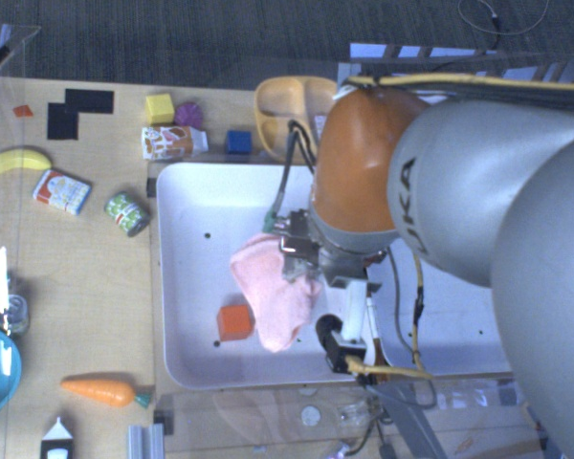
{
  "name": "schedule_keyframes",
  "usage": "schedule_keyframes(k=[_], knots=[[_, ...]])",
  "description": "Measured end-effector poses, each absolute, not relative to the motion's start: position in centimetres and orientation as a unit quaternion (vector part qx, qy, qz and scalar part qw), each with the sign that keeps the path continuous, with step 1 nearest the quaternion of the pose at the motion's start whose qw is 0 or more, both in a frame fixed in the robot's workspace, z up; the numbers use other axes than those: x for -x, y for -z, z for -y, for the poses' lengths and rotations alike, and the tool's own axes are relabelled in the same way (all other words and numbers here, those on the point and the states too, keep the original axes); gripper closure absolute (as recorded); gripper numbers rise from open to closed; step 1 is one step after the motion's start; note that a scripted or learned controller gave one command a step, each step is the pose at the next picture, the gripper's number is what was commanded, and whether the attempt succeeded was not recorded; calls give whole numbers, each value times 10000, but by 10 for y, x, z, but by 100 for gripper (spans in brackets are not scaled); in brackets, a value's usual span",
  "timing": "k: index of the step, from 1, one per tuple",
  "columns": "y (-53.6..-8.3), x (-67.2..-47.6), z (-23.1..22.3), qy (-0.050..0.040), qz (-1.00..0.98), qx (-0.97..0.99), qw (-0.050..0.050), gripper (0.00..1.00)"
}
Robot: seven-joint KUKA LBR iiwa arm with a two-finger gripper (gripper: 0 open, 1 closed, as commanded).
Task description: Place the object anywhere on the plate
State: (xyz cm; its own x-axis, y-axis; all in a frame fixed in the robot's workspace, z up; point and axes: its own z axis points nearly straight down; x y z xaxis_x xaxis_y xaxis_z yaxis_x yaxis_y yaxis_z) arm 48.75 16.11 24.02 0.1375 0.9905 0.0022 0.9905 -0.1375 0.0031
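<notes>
The arm [459,189] takes up most of the right side, reaching in over the white bin [187,256]. In the middle of that bin there's a pale pink thing that I'm reading as the plate [268,304]. Its outline is a bit lumpy, so I wouldn't swear it isn't something softer. The gripper [301,261] sits right over the plate's far right part. The wrist hides it from above, so I can't tell whether it's wide, narrow or carrying anything.

The thing to move looks like the orange-red block [235,322]. It's on the bin floor towards the near side, just beside the plate's left near edge and maybe touching it. It isn't on the plate.

My guess on handling:
- It's a small rigid cube, probably wood or plastic, so it should be light and stiff.
- It won't break, so a firm pinch is fine.
- The faces look smooth and could be a bit slippery, so grab it square across two opposite flat sides, not corner to corner, or it'll twist out.
- The plate crowds its right face, so the far and near faces look like the roomier pair to come down on.
- The hop onto the plate is short, and a light block could bounce or slide if it's dropped.

There's a banana [14,163] and a carrot [98,389] way off to the left, well out of the way.
</notes>
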Motion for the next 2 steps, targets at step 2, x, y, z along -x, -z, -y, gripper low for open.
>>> schedule_keyframes(k=[2], knots=[[-243,-548,-66,-20,-7615,-6482,18,100]])
